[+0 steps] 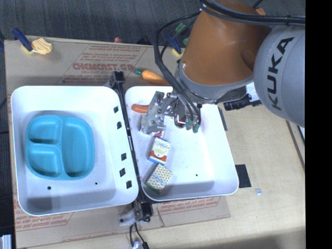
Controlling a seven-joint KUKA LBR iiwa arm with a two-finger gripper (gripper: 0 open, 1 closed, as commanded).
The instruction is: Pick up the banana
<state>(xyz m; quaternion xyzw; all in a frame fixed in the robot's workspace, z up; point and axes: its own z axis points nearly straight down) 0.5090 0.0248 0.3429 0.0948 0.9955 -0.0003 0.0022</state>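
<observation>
Desk (270,154): two white bins side by side on printed cardboard.

Left bin (21,139): one blue divided plate (59,145) with three compartments, lying flat towards the bin's left.

Right bin (218,165): the end effector (171,115) is low over the far half, with the grey arm and its orange band above it. Whether it is wide or narrow cannot be told, as the parts are tangled with cables. Nothing can be seen held in it.

Items in the right bin:
- One orange piece (137,108) is at the far-left corner, just beside the end effector and partly covered by it.
- Two small cartons are present. One (160,150) is near the end effector and the other (159,178) is by the near wall.

Outside the bins:
- One carrot (153,77) is on the cardboard, just beyond the right bin's far rim.
- One pale yellow item (42,46) is at the cardboard's far-left corner, touching a blue piece (21,37) and well apart from the end effector. Whether this item is the banana cannot be told.
</observation>
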